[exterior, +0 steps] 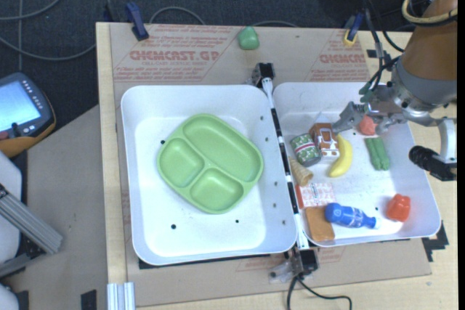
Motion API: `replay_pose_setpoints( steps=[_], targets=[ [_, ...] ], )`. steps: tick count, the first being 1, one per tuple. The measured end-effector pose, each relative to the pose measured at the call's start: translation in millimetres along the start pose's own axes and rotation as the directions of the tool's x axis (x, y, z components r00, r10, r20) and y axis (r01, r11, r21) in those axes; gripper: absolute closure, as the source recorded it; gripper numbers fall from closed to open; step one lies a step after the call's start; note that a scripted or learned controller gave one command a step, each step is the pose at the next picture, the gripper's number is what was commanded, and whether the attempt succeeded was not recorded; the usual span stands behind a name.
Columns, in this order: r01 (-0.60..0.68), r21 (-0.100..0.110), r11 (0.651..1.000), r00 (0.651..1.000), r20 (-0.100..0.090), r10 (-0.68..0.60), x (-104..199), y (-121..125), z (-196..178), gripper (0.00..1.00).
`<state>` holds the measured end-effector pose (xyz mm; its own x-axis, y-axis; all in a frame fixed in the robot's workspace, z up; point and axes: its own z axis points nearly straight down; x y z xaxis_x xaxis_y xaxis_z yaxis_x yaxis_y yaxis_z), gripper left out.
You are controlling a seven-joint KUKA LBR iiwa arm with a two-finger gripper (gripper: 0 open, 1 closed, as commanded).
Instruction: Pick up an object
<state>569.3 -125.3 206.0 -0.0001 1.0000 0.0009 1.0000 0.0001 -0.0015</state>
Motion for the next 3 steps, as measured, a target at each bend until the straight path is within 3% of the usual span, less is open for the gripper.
replay_pose_setpoints(
  steps=[1, 2, 3],
  targets=[
    [0.001, -0.015, 1.000, 1.000, 0.003, -0.001, -28, 21, 96, 0.00],
    [-0.002, -0.029, 1.000, 1.000, 0.008, 0.002, -3, -4, 105, 0.00],
    [-0.001, -0.023, 1.000, 1.000, 0.004, 0.001, -3, -1, 108, 0.00]
  ],
)
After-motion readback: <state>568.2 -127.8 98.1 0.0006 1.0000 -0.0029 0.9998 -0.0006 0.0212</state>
